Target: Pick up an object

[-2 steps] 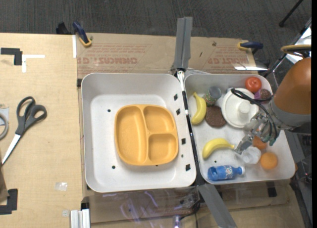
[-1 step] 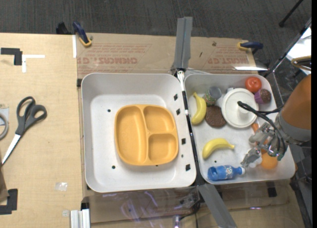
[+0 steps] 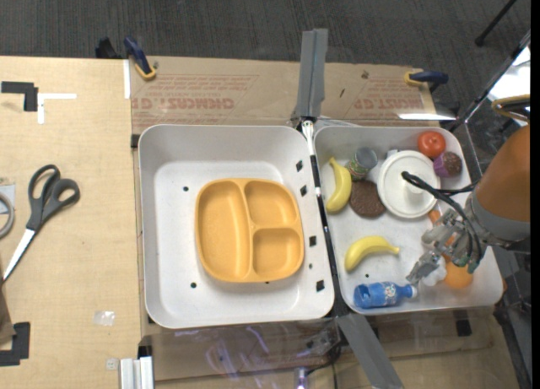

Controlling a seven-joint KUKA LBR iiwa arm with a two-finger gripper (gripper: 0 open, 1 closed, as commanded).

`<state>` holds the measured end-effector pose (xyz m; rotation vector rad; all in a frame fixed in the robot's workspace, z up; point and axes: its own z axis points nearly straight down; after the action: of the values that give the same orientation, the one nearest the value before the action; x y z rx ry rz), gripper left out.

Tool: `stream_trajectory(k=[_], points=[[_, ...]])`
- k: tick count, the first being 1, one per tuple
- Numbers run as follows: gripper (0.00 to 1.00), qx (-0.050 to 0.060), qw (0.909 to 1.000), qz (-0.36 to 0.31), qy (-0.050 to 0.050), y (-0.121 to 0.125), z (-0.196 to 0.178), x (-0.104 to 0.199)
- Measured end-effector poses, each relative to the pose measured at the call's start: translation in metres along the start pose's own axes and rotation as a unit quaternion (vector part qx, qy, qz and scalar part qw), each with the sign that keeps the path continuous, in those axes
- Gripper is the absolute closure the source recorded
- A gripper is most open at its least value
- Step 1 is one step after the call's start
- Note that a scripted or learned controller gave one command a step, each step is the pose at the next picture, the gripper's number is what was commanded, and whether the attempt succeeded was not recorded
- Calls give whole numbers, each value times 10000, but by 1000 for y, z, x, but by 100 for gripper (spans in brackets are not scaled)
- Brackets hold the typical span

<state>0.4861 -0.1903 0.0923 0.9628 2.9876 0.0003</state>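
We see the gripper [image 3: 429, 267] low near the right bin's [image 3: 481, 299] front edge, just above the blue bottle [image 3: 381, 294]; we cannot tell its jaw state

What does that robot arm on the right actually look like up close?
The arm has a broad orange band with grey casing below it. Thin black cables loop out from its wrist over the right-hand bin. The gripper at its tip is a small metal piece, silver-grey, with little coloured wires and fittings bunched just behind it. I can't make out any writing on it.
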Motion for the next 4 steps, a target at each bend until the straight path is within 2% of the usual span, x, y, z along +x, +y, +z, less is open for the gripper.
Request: stream_trajectory(k=[1,2,3,4], points=[[0,0,10000,27,0,14,0,2],[0,7,9921,1252,13,118,1,-20],[0,7,9837,1796,-4,115,-52,-89],[0,-111,9983,515,-246,72,-22,-43]])
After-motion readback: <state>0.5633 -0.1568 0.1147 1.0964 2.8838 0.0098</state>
